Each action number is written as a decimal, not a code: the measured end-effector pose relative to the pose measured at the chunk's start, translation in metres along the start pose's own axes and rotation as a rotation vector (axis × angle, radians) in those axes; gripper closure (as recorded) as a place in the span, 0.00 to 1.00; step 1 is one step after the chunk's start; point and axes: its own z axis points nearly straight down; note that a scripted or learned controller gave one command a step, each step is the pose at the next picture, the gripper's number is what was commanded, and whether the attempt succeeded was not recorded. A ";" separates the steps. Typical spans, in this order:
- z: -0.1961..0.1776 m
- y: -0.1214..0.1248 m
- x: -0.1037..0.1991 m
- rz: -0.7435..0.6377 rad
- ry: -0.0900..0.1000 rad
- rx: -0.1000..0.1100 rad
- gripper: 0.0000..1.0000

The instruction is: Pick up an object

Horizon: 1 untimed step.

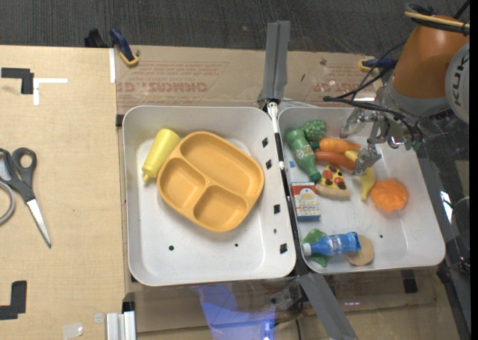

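A lab or workshop is suggested: two bins point(196, 267) are set on a taped bench point(60, 181), with scissors point(26, 189) left of frame.

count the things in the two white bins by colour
Yellow: 3, divided plastic tray, squeeze bottle, banana
Green: 2, toy bottle, broccoli
Orange: 2, round fruit, carrot
Blue: 1, lying bottle
Mixed colours: 2, pizza slice, small carton
Tan: 1, flat round piece
Total: 11
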 end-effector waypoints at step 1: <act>-0.013 0.000 -0.003 0.000 -0.010 0.002 1.00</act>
